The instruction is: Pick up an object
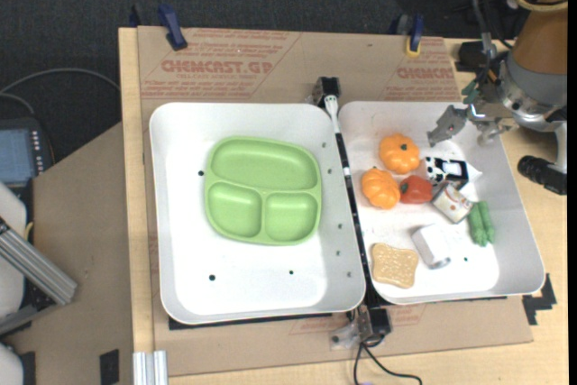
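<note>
The right bin [514, 270] is crowded: two orange pumpkins [398, 152], a red piece [416, 190], a cracker [394, 264] and a green item [480, 223] lie close together, leaving narrow gaps. The left bin [171, 194] holds a green tray [263, 191], with bare floor around it.

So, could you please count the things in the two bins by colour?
Orange: 2, pumpkins and
Red: 1
Green: 2, divided plate, small item
Black and white: 1
Tan: 1, cracker
Pale grey or white: 2 and
Total: 9
</note>
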Motion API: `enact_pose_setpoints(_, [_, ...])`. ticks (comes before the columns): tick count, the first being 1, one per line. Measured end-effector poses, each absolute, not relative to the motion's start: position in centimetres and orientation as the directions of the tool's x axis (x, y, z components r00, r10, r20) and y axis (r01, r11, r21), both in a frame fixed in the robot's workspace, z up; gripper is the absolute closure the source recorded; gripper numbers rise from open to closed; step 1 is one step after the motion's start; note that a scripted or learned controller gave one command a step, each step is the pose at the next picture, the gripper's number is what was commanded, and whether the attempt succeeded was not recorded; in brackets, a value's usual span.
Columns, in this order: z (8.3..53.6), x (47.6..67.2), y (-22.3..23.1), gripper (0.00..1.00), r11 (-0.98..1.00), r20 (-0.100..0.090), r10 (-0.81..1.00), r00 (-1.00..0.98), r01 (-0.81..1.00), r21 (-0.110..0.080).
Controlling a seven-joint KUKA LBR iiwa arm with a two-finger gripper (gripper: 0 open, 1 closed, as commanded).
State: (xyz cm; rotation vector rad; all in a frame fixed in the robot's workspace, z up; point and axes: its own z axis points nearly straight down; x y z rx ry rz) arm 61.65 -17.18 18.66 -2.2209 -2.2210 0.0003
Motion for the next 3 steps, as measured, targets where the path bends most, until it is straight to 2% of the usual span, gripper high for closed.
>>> enact_pose_setpoints(1, [42.8, 61.1, -18.6, 0.00, 0.001, -0.008, 1.000, -0.001, 1.000, 0.021])
enact_pose_setpoints(2, [54.5, 58.5, -5.9, 0.00, 0.015, 0.002, 1.000, -0.015, 1.000, 0.019])
enact_pose_setpoints(3, [54.7, 58.6, -6.8, 1.00, 0.002, -0.003, 1.000, -0.002, 1.000, 0.007])
